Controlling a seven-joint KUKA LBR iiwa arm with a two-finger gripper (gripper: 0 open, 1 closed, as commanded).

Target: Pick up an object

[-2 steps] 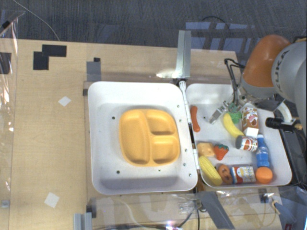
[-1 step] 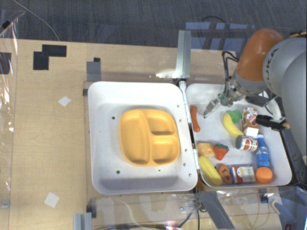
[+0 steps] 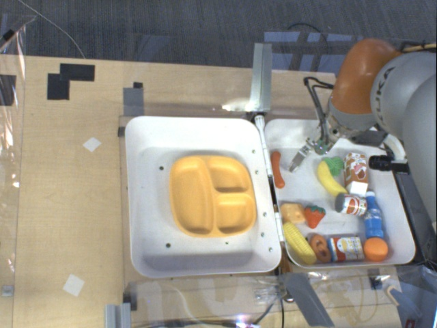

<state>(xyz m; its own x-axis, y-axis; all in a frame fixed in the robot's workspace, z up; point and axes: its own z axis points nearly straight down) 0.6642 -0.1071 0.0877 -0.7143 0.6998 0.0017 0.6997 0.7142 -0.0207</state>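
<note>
The right bin (image 3: 405, 219) holds several toy foods. A red sausage (image 3: 276, 169) lies by its left wall. A banana (image 3: 329, 178), a green piece (image 3: 334, 164) and two small cans (image 3: 356, 169) (image 3: 351, 204) fill the middle. Lower down are a corn cob (image 3: 298, 242), a red strawberry-like piece (image 3: 314, 216), a lying sauce bottle (image 3: 339, 247), a blue bottle (image 3: 373, 221) and an orange (image 3: 375, 249). My gripper (image 3: 307, 153) hangs over the bin's upper left part, between the sausage and the banana, with nothing seen in its grasp.
The left bin (image 3: 147, 183) holds a yellow divided plate (image 3: 212, 195). A metal post (image 3: 261, 80) stands behind the seam between the bins. The grey arm with its orange band (image 3: 358, 74) comes in from the upper right. Bare wooden bench (image 3: 61, 203) lies to the left.
</note>
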